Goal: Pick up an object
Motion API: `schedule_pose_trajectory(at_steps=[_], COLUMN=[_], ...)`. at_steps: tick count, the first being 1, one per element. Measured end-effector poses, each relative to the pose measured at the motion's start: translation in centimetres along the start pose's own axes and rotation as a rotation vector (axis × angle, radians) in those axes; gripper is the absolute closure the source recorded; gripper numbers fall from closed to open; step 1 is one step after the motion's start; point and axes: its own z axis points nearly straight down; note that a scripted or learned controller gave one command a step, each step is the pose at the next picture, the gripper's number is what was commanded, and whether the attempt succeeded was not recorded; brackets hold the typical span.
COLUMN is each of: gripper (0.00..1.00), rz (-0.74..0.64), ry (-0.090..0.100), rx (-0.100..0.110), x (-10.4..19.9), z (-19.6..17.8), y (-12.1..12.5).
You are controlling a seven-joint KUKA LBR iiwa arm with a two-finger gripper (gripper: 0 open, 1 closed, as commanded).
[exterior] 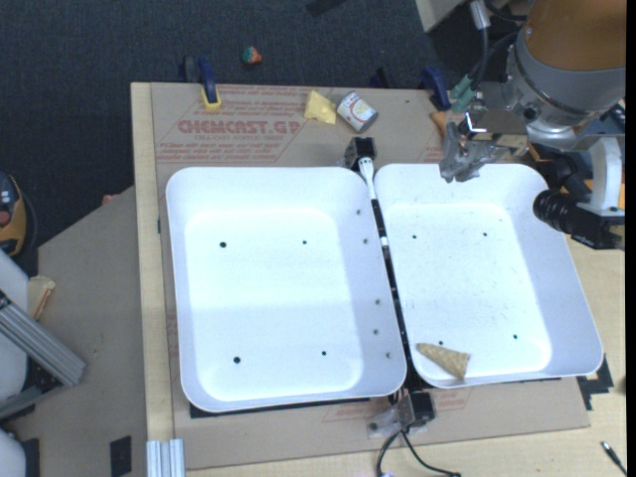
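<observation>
White bins (556,266) are sitting on the table as the end effector (461,163), grip state unclear, is hovering far from the near tan wedge (443,359); reaching is next.

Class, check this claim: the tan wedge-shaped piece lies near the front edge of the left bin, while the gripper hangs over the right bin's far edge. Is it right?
Not quite. The camera view shows the tan wedge in the right bin, not the left; the gripper does hang over its far edge.
</observation>
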Motion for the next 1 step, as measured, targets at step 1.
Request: schedule_pose_trajectory(at_steps=[1], gripper=[1.00], rz=[-0.005], ry=[0.000], rx=[0.032], x=[9.44], z=[9.01], y=[-2.67])
